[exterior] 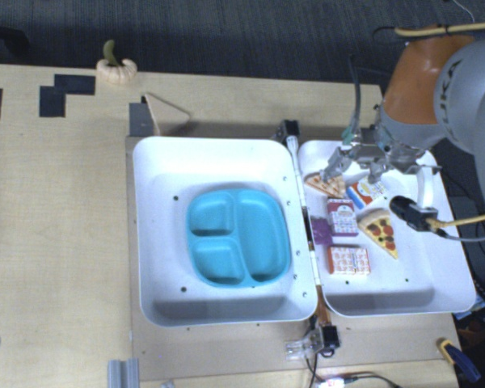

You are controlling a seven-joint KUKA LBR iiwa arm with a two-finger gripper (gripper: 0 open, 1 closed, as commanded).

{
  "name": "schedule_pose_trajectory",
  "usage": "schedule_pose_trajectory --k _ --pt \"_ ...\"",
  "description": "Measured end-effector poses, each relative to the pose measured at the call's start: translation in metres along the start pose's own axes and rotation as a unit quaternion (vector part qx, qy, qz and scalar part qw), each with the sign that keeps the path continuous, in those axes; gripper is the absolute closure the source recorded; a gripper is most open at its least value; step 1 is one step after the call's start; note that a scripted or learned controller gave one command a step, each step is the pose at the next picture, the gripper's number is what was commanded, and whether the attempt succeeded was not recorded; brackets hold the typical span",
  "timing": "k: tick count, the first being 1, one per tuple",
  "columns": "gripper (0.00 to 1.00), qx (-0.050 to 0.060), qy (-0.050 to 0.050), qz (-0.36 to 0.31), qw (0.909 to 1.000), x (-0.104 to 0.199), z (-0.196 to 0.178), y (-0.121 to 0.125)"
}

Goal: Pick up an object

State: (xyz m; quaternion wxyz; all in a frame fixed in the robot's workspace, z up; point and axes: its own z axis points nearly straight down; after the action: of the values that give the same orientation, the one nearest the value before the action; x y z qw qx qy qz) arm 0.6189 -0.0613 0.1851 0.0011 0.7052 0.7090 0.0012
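My gripper [356,168] hangs over the far part of the right bin [444,289], its fingers spread open with nothing between them. Just below its left finger lies a pizza slice [326,187]. A small blue and red item [358,194] sits right under the fingertips. Nearer the front are a maroon box [342,217], a purple piece [320,232], a second pizza slice [380,234] and a red checkered box [349,260].
The left bin [158,184] holds a blue divided plate [238,236]. A pale gourd-like toy [115,69] lies on the bench at the far left, near black tape patches [65,91]. The arm's grey body fills the upper right.
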Motion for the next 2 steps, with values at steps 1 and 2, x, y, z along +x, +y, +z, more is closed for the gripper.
schedule_pose_trajectory --k 1,2 --pt "0.00 -0.004 -0.002 0.001 1.0000 -0.049 0.088 -0.046" --pt "0.00 -0.008 -0.004 0.003 1.0000 -0.030 0.095 -0.098"
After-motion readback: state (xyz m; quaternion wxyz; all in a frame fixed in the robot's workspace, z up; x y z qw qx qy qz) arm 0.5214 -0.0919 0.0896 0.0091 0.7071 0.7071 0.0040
